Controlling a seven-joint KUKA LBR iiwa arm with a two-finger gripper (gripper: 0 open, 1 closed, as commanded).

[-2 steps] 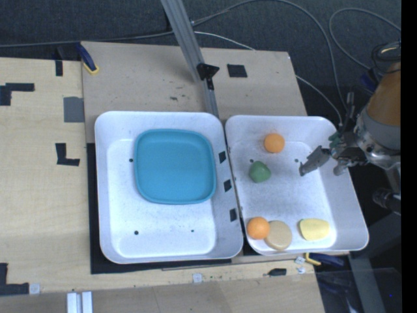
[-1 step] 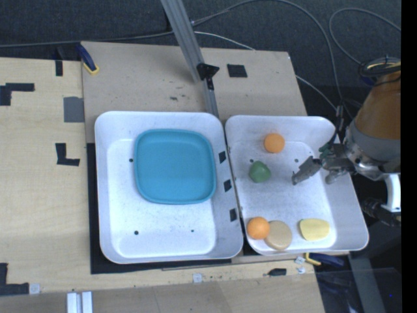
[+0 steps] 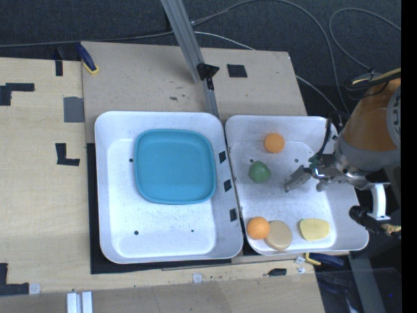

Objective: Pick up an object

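Lying left of jaws (image 3: 306,180): green ball (image 3: 259,172).

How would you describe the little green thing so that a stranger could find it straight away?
Look in the right-hand shallow white bin, the one without the blue square plate. Near its middle, just left of the gripper, lies a small round dark green object. It is the only green piece; its neighbours are two orange balls, a beige disc and a yellow piece.
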